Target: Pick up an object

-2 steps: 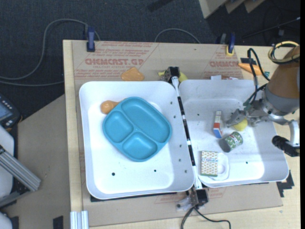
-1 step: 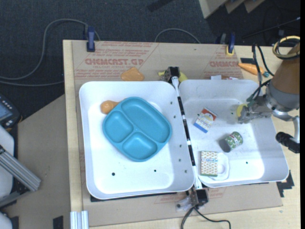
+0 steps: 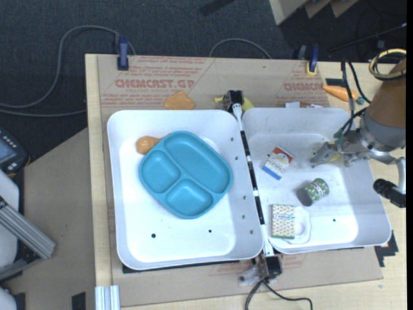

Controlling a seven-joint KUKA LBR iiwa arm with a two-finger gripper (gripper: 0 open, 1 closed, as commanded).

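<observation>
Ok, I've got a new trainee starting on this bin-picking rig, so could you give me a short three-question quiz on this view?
1. True or false: the blue divided tray lies in the bin on the view's right.
2. Multiple choice: which thing lies closest to the gripper? A) the small green can B) the patterned box C) the orange thing beside the tray
3. Fill in: the small red, white and blue packet lies in the ____ bin as the view shows it.

Key: 1 false; 2 A; 3 right.
</observation>
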